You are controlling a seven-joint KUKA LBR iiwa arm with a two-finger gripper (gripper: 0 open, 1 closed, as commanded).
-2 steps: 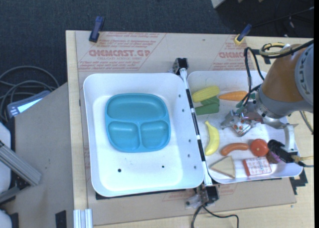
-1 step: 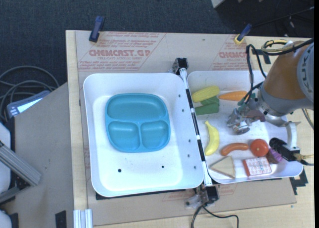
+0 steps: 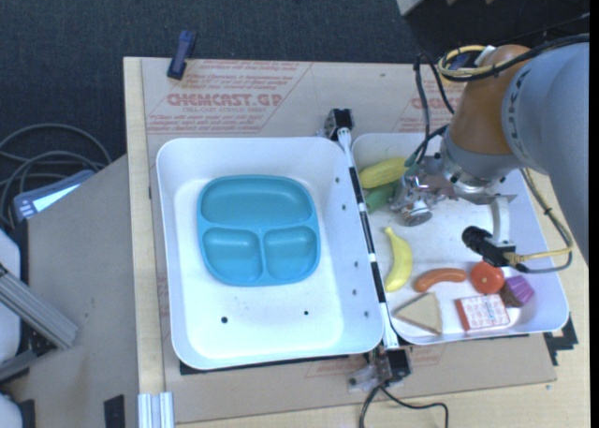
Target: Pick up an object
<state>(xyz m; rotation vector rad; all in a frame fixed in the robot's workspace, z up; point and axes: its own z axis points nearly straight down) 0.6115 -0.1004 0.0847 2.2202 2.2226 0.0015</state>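
Grey arm reaching into the right bin (image 3: 552,314), hand (image 3: 413,203) low near a yellow banana (image 3: 400,260) and green item (image 3: 377,198), its grip impossible to tell, sausage (image 3: 438,278), tomato (image 3: 487,277) and sandwich wedge (image 3: 420,314) nearby, blue divided tray (image 3: 257,228) in the left bin (image 3: 187,323) on the worktop (image 3: 234,98)

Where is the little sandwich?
The sandwich wedge lies at the near edge of the right bin, just below the orange sausage and left of the red-and-white packet.

Blue tray (image 3: 258,229) in white bin (image 3: 178,258); yellow banana (image 3: 400,262), orange sausage (image 3: 438,278), red tomato (image 3: 486,277).
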